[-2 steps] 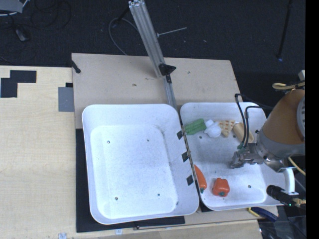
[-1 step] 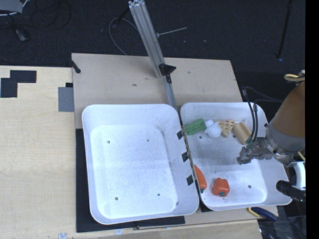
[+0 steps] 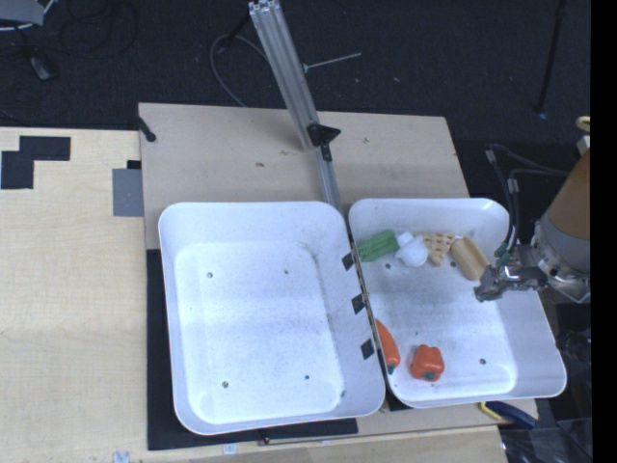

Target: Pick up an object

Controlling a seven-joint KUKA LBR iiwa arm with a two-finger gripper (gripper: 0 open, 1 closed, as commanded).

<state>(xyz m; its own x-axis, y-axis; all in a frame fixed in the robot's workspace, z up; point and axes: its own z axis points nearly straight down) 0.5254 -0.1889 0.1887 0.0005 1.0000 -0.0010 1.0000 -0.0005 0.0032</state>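
Tan and close by, the bread roll [image 3: 469, 257] lies at the upper right of the right bin [image 3: 540, 374], so the claw [image 3: 492, 287], holding nothing, open or shut I cannot tell, should drop straight over it.

No text, label, brand, number or sign can be read anywhere: not on the two bins [image 3: 183, 222], the desk [image 3: 67, 258], the arm, or the small things lying in the right bin [image 3: 535, 374]. Any print that may exist is too small or blurred to make out.
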